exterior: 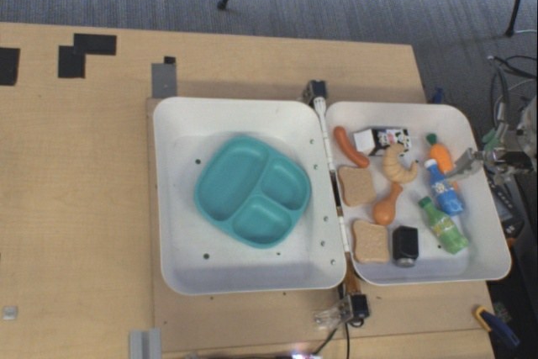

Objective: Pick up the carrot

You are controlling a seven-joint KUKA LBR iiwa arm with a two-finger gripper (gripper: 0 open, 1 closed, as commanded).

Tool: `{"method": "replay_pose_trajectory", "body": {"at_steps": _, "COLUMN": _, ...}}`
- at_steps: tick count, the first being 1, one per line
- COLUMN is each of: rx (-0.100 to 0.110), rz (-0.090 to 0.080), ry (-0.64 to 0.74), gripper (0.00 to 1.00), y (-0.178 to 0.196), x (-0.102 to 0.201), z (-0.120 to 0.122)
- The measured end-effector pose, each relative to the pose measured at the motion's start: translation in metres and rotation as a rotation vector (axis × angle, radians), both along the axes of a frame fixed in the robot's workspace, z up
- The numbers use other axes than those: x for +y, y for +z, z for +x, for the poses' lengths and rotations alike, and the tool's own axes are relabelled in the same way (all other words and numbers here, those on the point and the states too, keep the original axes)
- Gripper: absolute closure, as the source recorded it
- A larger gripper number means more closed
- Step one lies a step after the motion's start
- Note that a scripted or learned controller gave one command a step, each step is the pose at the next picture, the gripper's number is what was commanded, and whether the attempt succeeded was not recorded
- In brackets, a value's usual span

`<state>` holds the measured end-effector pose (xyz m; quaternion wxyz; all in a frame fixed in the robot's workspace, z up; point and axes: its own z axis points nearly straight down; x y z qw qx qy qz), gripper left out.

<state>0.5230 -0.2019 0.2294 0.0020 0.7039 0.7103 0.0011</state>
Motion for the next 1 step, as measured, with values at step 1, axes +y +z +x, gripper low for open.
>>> {"method": "replay_pose_trajectory", "body": {"at_steps": 1, "rx": 0.000, "rz": 0.001, "ry": -0.213, "gripper": 0.00, "y": -0.0394, "x": -0.0024, "z": 0.0505}}
